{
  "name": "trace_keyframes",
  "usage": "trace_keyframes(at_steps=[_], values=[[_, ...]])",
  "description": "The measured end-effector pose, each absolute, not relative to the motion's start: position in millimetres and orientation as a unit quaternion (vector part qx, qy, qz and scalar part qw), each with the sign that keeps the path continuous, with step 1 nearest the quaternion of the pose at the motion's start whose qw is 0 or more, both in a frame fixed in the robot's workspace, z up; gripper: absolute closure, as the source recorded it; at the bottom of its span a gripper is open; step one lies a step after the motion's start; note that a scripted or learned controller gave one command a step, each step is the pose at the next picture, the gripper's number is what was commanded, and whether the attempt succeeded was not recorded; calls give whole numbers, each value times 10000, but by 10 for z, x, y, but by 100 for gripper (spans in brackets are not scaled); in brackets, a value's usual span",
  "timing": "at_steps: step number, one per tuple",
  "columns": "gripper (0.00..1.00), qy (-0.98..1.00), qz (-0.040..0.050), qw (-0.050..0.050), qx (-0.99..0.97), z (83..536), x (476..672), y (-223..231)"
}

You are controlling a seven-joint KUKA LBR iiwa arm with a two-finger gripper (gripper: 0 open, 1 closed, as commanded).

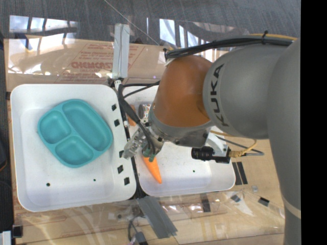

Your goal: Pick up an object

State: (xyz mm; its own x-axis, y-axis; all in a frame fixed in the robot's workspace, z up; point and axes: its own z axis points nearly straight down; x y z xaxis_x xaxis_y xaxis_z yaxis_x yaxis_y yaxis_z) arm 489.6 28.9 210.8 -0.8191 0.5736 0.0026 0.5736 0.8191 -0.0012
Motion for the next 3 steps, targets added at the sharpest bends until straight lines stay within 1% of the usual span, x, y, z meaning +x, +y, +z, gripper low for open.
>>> trace_keyframes(at_steps=[2,3], values=[[100,-9552,0,5,-2960,2305,4921,291],[100,-9984,0,-15,-564,2347,4970,405]])
